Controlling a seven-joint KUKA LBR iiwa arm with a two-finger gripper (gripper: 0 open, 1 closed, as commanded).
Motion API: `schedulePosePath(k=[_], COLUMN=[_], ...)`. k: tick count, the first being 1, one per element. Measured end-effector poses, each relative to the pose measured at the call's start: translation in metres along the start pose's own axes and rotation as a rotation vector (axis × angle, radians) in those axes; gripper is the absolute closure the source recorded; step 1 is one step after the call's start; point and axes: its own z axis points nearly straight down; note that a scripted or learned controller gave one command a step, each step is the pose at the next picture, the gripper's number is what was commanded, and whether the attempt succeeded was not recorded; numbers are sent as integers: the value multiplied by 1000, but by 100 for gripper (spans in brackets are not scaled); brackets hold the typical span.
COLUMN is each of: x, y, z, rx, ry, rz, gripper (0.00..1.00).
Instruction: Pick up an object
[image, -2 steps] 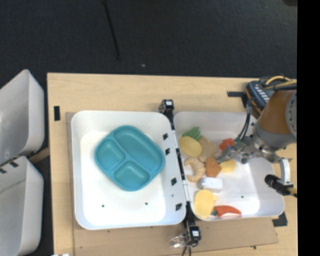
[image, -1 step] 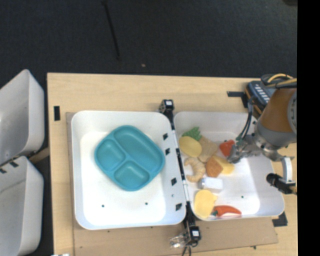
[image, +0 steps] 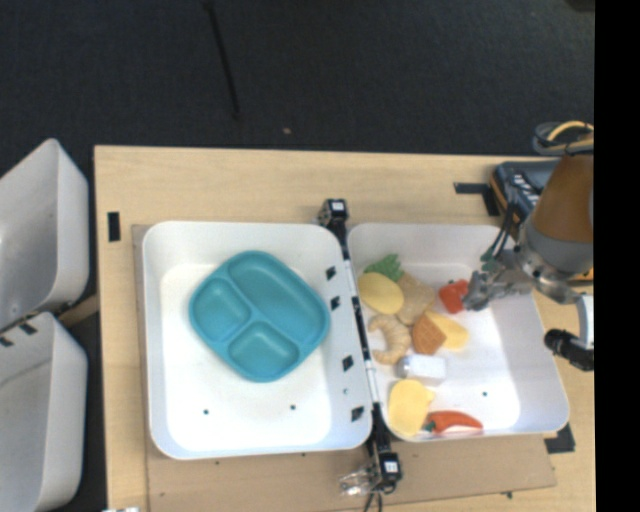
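Gripper (image: 478, 292) low in right bin (image: 520, 400), tip touching or just beside small red piece (image: 454, 294) at edge of toy food pile (image: 415, 335); finger state: cannot tell. Step judged: descent onto target. Next: confirm piece sits between fingers, then lift straight up.

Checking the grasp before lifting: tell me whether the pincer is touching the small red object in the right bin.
Cannot tell. In the camera view the pincer overlaps the edge of the small red object, but the slanted angle hides any contact or gap.
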Motion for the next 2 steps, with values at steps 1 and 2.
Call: schedulePosePath(k=[1,2], x=[-5,-6], y=[-6,-5], z=[-56,-88], rx=[0,1], ry=[-1,-1], rz=[2,-1], gripper=[100,100])
